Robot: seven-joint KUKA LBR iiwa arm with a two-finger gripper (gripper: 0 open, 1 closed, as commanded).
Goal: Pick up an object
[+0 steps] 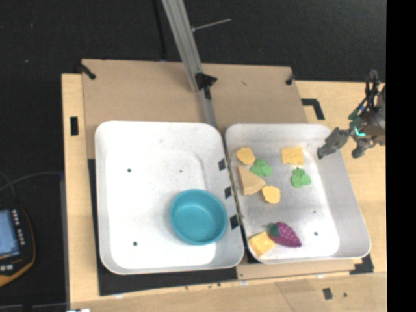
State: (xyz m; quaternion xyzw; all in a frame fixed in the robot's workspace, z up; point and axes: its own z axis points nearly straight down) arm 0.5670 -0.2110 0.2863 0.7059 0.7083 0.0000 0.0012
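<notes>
My gripper (344, 145) hangs at the right bin's upper right rim, its two dark fingers spread open with nothing between them. Inside the right bin (338, 194) lie several small pieces: a yellow square (292, 155), a yellow lump (245, 155), two green pieces (262, 168) (300, 178), a tan wedge (250, 182), a yellow chunk (271, 194), a purple grape bunch (285, 234) and a yellow block (261, 244). The nearest piece to the gripper is the yellow square, to its left.
The left bin (130, 155) holds a teal bowl (197, 216) near its front right corner. A slanted metal pole (188, 51) rises behind the bins. A handheld pendant (13, 239) lies at the far left edge.
</notes>
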